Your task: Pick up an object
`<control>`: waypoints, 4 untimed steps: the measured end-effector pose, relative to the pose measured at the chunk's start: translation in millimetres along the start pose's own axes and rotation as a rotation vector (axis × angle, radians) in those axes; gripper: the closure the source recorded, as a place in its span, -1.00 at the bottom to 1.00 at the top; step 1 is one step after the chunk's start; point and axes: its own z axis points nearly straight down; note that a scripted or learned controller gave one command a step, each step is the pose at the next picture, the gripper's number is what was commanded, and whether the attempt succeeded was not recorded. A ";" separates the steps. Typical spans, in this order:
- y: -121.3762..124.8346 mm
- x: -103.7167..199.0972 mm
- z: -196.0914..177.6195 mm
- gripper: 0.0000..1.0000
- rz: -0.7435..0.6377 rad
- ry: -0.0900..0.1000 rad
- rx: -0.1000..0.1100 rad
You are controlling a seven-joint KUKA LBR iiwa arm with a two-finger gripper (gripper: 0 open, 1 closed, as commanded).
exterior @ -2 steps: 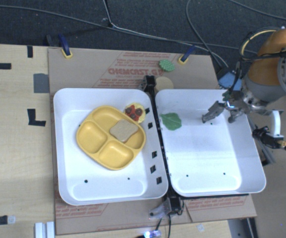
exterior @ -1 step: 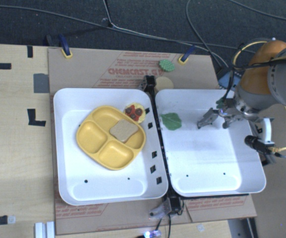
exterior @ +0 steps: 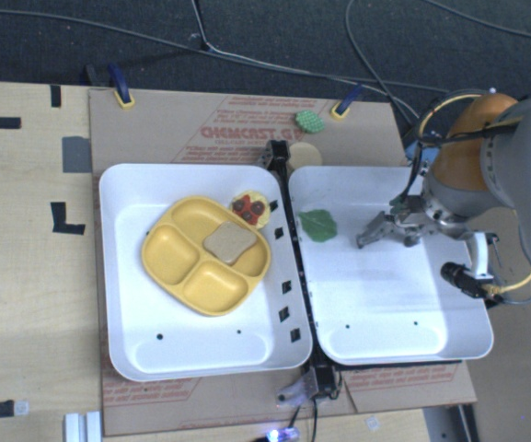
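In the overhead camera view, the task had barely begun: nothing was lifted. The grey two-finger gripper (exterior: pixel 368 238) hung low over the right shallow white plastic bin (exterior: pixel 385 330), its fingers spread apart with nothing between them. A small flat green leaf-shaped piece (exterior: pixel 318 225), the likeliest thing to pick, lay on that bin's floor near its left wall, close to the fingertips but apart from them. What remained, by my judgement, was to reach the piece, close on it and raise it.

In the left white bin (exterior: pixel 136 339) sat a glossy yellow divided plastic tray (exterior: pixel 182 265) with rounded compartments. A tan square slab like a slice of toy bread (exterior: pixel 229 241) rested across its middle ridges, tilted. A small red and dark cluster on a yellow scrap (exterior: pixel 250 208) lay at the tray's upper right edge, touching it.

Beyond the bins, a green dimpled round object (exterior: pixel 309 121) rested on the brown cardboard sheet (exterior: pixel 155 136) under both bins. The bins looked smooth and hard, the cardboard matt.
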 end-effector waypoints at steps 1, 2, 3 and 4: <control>1.6 -0.4 -13.6 1.00 -0.001 -0.002 -0.005; -6.0 4.4 -63.1 1.00 0.000 0.003 -0.003; 1.3 -2.3 -121.9 1.00 0.001 0.001 -0.005; 1.8 -2.1 -133.9 1.00 0.001 0.003 -0.001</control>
